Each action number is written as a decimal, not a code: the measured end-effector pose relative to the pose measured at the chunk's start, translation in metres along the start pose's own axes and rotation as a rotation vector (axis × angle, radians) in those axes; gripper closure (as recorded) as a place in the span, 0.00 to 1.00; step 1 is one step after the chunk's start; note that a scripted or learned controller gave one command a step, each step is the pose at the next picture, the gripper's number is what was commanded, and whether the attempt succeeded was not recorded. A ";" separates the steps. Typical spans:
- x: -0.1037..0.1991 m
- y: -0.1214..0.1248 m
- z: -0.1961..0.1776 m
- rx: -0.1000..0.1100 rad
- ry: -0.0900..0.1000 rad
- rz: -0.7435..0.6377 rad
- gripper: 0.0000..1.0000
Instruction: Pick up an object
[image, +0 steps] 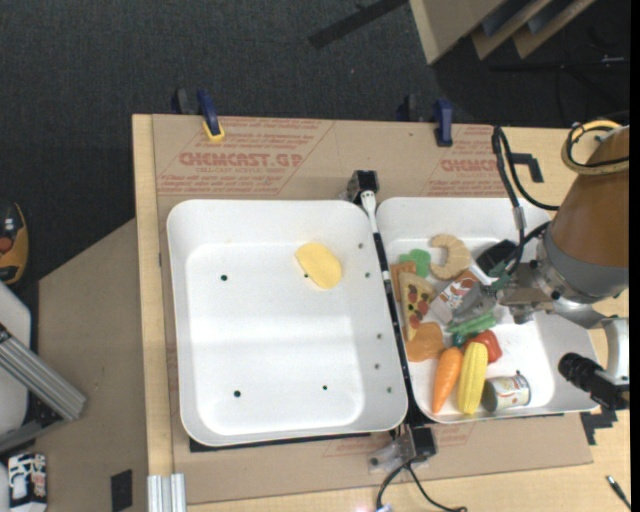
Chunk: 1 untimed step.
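In the right bin (530, 215) lies a heap of toy food: a tan pretzel-like piece (450, 252), a green piece (414, 262), a pizza slice (412, 298), an orange lump (424, 343), a carrot (447, 373), a corn cob (472, 379), a red pepper (488, 347), a green bean-like piece (470, 325) and a small can (508, 391). My gripper (484, 297) is low over the middle of this heap, just above the green bean-like piece and a red-and-white item. A yellow lump (320, 266) lies alone in the left bin (200, 300).
The grey arm with its orange band (590, 215) covers the right bin's right side. A black cable (510, 180) loops over that bin's far edge. Clamps (211, 118) (443, 122) hold the cardboard base at the back.
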<state>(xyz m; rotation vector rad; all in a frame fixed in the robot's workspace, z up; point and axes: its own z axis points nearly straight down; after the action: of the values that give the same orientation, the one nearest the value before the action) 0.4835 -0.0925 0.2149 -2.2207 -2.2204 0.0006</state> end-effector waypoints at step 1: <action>0.001 0.043 0.102 0.005 0.001 -0.002 0.00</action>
<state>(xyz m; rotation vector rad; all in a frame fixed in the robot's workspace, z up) 0.5266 -0.0919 0.1130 -2.2154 -2.2190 0.0052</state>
